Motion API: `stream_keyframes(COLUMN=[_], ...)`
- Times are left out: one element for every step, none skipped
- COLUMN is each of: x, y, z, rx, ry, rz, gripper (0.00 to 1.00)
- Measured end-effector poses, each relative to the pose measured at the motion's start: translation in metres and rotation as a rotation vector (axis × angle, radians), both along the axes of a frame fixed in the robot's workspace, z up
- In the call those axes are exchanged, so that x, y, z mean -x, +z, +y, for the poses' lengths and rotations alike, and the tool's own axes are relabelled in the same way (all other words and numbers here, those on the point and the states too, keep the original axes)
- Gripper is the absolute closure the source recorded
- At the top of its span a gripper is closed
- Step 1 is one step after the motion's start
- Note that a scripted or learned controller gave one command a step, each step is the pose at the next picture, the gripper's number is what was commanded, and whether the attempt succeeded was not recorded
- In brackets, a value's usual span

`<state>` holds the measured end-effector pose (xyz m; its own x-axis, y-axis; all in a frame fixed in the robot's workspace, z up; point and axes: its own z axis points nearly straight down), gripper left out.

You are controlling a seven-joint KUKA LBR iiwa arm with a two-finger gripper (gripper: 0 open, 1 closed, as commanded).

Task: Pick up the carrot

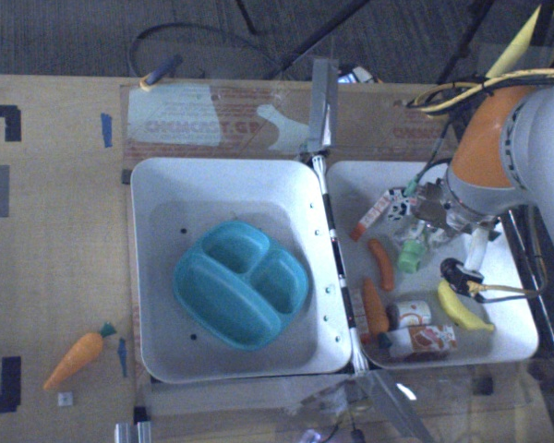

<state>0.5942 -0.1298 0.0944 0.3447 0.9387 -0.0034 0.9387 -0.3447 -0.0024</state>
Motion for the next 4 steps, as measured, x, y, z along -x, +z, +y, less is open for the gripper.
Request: stream_keyframes(x=[0.0, 0.097, 0.091, 0.117], y=[0.0, 0.008, 0.107, 0.058], z=[0.0, -0.048, -0.014, -0.077], rx=[0.0, -0.005, -0.002, -0.004], ry=[0.0, -0.015, -0.166, -0.119], rz=[0.0, 0.005, 0.003, 0.005], gripper=[0.0, 0.0, 0.0, 0.0])
